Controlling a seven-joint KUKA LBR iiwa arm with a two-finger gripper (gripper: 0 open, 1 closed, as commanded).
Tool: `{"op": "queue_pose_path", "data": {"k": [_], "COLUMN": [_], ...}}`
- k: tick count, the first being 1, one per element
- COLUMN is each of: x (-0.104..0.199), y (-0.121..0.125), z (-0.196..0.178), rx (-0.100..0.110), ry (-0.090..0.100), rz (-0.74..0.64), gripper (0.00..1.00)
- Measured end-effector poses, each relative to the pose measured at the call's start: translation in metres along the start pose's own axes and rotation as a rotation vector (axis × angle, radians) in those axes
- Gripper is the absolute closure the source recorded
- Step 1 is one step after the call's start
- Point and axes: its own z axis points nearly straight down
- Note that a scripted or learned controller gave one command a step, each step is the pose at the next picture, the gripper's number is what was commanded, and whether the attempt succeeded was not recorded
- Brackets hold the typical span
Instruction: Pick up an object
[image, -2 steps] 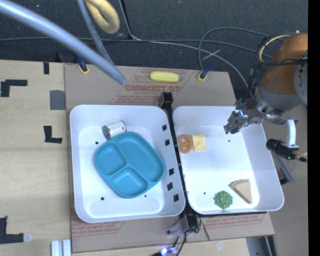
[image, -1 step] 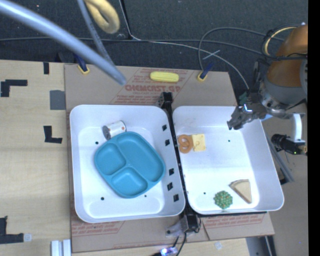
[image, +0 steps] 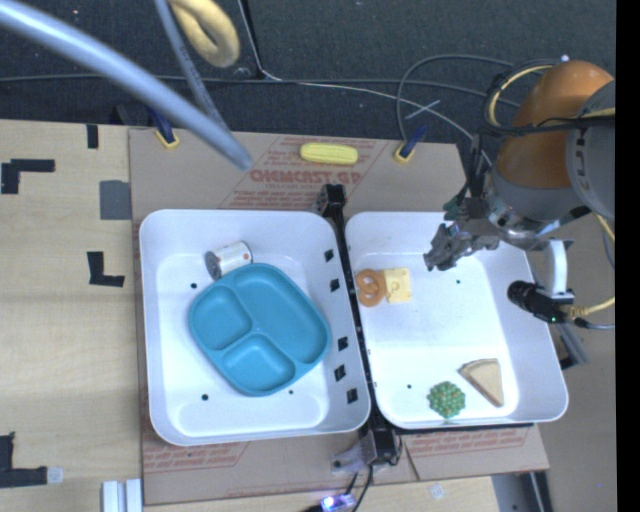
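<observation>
In the right bin (image: 520, 330) lie a brown pretzel (image: 369, 288) touching a pale yellow block (image: 397, 285) near the left wall, a green bumpy ball (image: 446, 399) and a tan wedge (image: 485, 380) at the front. My gripper (image: 441, 255) hangs over the bin's back part, to the right of the yellow block and apart from it. Nothing shows between its dark fingers.
The left bin (image: 165, 300) holds a blue divided plate (image: 258, 327) and a small white cup (image: 229, 259) lying on its side. A yellow banana-shaped toy (image: 328, 154) rests on the cardboard behind the bins. Cables loop behind the right bin.
</observation>
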Motion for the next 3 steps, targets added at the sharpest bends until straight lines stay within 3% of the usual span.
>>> {"op": "queue_pose_path", "data": {"k": [3], "x": [0.161], "y": [-0.003], "z": [-0.009], "rx": [0.000], "ry": [-0.001], "rz": [-0.001], "gripper": [1.00]}}
